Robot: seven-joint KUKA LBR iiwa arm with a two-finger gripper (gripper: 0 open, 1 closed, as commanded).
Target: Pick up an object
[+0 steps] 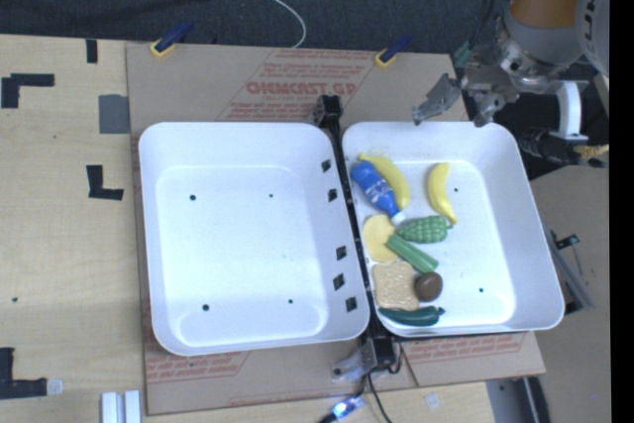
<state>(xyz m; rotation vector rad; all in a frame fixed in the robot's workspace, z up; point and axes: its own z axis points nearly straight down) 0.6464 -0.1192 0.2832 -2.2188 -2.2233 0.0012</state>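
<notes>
My gripper (458, 110) hangs above the far edge of the right bin (495, 213), its two dark fingers spread apart with nothing between them. Below it in the right bin lie a blue bottle (375, 187), a yellow banana (441, 192), a second yellow piece (393, 177) beside the bottle, a green bumpy vegetable (425, 230), a green stick (412, 254), a pale yellow disc (377, 236), a tan cracker (394, 284), a brown ball (428, 286) and a dark green pepper (411, 316).
The left bin (238, 233) stands beside the right one, joined along a black hinge strip (339, 213). Both rest on a cardboard sheet (287, 84). A white cable (282, 10) hangs at the back.
</notes>
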